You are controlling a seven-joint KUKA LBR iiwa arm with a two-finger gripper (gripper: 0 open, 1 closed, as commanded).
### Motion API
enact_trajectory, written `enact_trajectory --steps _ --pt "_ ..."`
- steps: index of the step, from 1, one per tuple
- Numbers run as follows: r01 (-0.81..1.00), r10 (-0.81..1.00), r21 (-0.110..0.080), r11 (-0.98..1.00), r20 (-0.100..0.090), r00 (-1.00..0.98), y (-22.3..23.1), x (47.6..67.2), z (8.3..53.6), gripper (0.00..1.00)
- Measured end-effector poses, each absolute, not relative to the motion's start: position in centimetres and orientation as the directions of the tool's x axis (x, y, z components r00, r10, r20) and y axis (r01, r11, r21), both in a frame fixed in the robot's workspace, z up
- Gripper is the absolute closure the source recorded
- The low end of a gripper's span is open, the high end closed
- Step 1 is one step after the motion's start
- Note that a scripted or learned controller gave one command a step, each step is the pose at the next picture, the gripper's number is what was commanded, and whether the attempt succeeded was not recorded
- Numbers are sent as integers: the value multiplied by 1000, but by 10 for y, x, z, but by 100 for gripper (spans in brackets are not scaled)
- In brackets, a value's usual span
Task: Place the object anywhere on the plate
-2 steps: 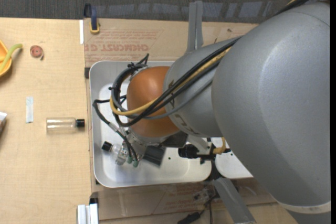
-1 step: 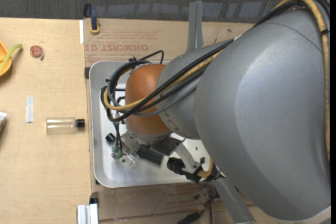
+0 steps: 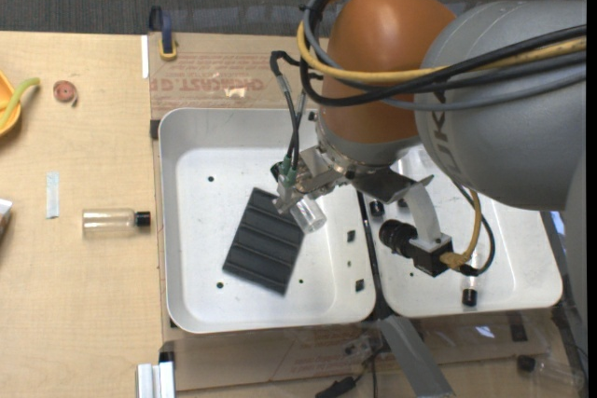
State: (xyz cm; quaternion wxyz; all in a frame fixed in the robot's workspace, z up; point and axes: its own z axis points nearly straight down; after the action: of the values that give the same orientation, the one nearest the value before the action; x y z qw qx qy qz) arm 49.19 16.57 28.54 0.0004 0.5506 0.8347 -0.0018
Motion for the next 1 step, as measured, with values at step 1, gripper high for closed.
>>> enact_trajectory --steps 1 --pt "753 753 -5 658 0 -658 211 479 195 100"
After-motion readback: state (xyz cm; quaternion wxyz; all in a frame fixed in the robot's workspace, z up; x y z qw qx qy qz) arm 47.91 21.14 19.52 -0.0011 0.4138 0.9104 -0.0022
